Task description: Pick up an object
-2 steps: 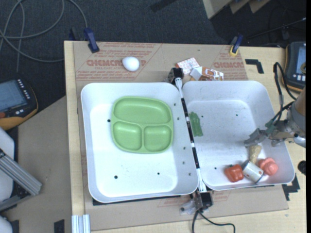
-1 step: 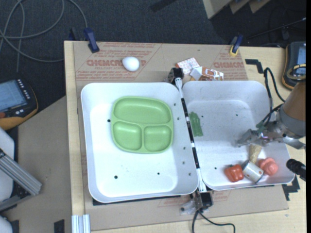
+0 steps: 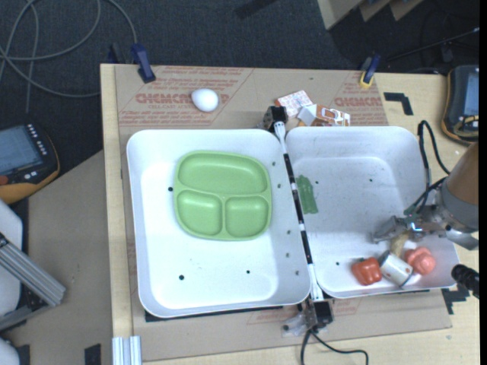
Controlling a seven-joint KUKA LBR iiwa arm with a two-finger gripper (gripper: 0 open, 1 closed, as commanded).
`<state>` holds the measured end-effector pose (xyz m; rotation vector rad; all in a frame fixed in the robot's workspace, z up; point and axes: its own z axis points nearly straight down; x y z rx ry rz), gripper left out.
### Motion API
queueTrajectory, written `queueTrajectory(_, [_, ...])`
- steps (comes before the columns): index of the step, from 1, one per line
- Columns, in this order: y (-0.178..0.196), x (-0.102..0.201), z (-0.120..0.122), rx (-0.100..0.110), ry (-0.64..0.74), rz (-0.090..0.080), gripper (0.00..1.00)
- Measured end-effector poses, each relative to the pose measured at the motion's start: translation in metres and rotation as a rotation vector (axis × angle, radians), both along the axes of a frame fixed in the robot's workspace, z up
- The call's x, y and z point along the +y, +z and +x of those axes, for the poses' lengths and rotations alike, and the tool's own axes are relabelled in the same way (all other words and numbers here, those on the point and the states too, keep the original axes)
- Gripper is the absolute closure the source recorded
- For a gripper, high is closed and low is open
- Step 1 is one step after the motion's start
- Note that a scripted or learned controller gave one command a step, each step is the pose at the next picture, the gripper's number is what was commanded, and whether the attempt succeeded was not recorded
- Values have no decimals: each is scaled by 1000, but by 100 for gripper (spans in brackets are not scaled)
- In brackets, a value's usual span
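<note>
On the left we see a white egg-shaped object (image 3: pixel 204 99) lying on the brown cardboard sheet (image 3: pixel 228 86), which carries red printed writing; we cannot read it with certainty. Below it, the left bin (image 3: pixel 152 226) holds a green divided tray (image 3: pixel 223 195) with three compartments. Between the bins, near the top, small red-and-white packets (image 3: pixel 312 112) lie on the cardboard; their labels are too small to read. In the right bin (image 3: pixel 350 166) a green strip (image 3: pixel 307 195) lies close to the left wall. Near the lower right corner lie an orange-red object (image 3: pixel 367 271), a white cylinder (image 3: pixel 396 268) and another orange-red object (image 3: pixel 421 261). The gripper (image 3: pixel 402 228) is just above them; how it stands, apart or together, we cannot tell.
</note>
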<state>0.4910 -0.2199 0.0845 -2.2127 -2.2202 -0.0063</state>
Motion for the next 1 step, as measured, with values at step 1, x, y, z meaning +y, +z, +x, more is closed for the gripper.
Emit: queueTrajectory(1, [10,-2,0,-2,-3,-5,100])
